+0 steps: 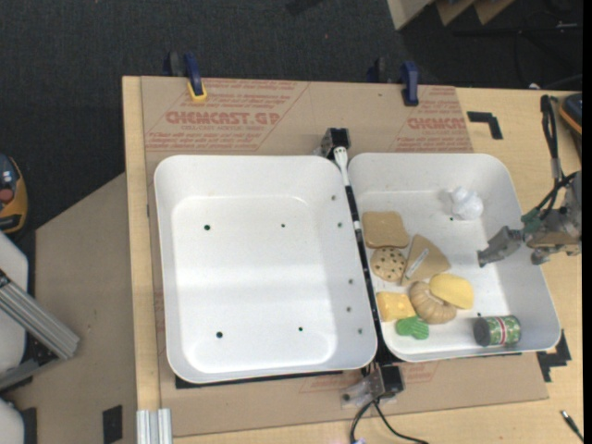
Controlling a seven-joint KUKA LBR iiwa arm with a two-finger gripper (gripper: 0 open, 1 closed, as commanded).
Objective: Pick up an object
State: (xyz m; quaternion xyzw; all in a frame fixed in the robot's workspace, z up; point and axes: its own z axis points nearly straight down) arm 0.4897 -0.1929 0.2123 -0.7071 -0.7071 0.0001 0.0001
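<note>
The tool [492, 248] reaches in low over the right bin [518, 188], apparently empty.

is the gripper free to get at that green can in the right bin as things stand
Probably yes. The green can lies alone at the near right corner of the right bin, apart from the food pile, with bare floor between it and the gripper hanging just beyond it. The bin's rim close by may crowd the fingers.
</note>
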